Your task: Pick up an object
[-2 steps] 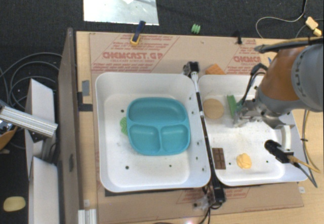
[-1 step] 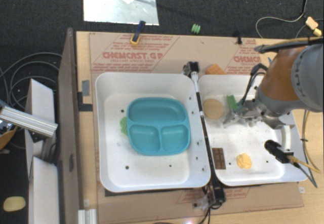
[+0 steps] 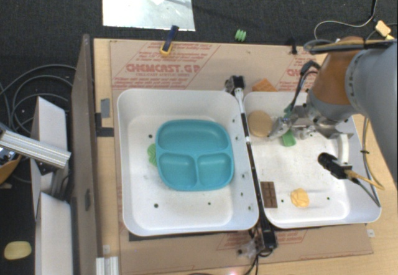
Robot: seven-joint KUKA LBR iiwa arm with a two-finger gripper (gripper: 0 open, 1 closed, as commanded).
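Cardboard-topped bench (image 3: pixel 186 59) w/ two shallow white bins side by side, the left bin (image 3: pixel 134 162) and the right bin (image 3: pixel 323 205). The grey arm (image 3: pixel 367 81) w/ the orange band comes in from the right and hangs over the upper half of the right bin. Biggest item is the teal divided plate (image 3: pixel 194 155) in the middle of the left bin, w/ a green scrap (image 3: pixel 151 154) poking out from under its left edge. The right bin has the small stuff. There's a tan disc (image 3: pixel 260 123) up by the divider, a brown bar (image 3: pixel 268 193) low by the divider, and a yellow lump (image 3: pixel 300 198) just right of the bar. A little green piece (image 3: pixel 288 139) sits in the upper middle. The gripper (image 3: pixel 289 129) is right at that green piece, so imo that's the target. Tbh I can't tell from here whether the gripper is open or closed, or whether it has anything. To do this step well it prob needs to centre on the green piece and come straight down. It should also stay off the tan disc, which is near on the left and easy to nudge. Then close fully before lifting, and lift slow and vertical, b/c a piece that small could squirt out sideways.
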